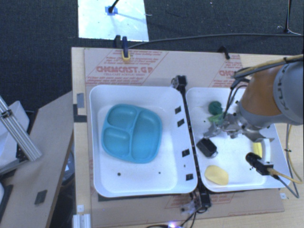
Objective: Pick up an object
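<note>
Here the end effector (216, 126) is seen low in the right bin (280, 167), just below the green object (215, 107); whether anything is gripped cannot be told. A black object (207, 147) and a yellow object (217, 175) lie below it. One target should be chosen and approached squarely, clear of neighbours.

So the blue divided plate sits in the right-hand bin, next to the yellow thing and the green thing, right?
Not quite. The camera view shows the blue divided plate alone in the left bin. The yellow thing and the green thing do lie in the right bin, where the arm reaches in.
</note>
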{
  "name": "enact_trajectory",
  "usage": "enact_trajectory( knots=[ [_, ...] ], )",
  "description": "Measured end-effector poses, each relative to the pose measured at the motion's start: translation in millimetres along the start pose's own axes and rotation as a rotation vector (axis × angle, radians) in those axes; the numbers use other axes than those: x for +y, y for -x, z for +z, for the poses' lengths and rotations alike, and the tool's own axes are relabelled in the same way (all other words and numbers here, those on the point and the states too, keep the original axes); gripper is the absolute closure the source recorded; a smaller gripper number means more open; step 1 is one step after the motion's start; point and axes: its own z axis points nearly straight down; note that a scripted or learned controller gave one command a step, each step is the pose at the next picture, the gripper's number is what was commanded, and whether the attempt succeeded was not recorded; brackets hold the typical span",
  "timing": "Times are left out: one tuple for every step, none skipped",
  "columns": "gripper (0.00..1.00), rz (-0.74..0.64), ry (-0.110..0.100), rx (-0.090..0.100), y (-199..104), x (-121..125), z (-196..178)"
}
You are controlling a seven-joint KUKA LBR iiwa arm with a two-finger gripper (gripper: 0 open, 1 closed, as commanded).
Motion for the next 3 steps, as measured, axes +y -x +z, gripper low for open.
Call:
enact_trajectory(
  knots=[
    [1.0, -0.002, 0.008, -0.001, 0.4, 2.8, -14.3],
    [1.0, 0.0, 0.002, -0.001, 11.4, 4.6, -67.9],
    [1.0, -0.005, 0.003, -0.001, 11.8, 6.9, -118.9]
  ],
)
